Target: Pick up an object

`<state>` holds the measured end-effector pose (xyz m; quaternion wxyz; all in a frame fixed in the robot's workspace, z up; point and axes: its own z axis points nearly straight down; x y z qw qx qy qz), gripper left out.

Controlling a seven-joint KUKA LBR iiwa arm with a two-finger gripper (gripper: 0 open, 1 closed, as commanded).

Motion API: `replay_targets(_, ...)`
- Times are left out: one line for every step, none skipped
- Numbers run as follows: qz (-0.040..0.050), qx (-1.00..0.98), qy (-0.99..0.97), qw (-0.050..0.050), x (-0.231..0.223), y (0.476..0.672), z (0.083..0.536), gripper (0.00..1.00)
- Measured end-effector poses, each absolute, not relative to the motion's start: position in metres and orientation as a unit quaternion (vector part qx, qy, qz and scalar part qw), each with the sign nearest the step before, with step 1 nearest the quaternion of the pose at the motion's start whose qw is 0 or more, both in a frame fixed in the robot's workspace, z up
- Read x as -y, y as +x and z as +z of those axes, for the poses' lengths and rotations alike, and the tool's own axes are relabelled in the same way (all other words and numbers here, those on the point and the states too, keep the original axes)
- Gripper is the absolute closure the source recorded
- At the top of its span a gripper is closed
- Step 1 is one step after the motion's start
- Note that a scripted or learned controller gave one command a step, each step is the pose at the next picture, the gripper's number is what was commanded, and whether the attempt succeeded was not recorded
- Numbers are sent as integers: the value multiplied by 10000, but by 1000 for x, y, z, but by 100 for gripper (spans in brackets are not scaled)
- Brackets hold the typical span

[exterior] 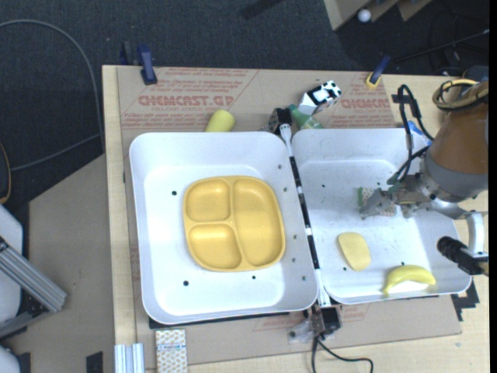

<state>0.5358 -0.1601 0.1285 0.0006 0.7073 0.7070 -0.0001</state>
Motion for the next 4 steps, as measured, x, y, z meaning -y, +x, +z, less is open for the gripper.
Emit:
replay_targets(-3,-7073,7069,-6,92,491,84,0)
replay_targets(-2,-7067,7075,-7,134,481,84,0)
replay_targets(1,-7068,7074,0,133,481,94,100)
replay_targets(4,-7076,7066,-1,51,496,185,100)
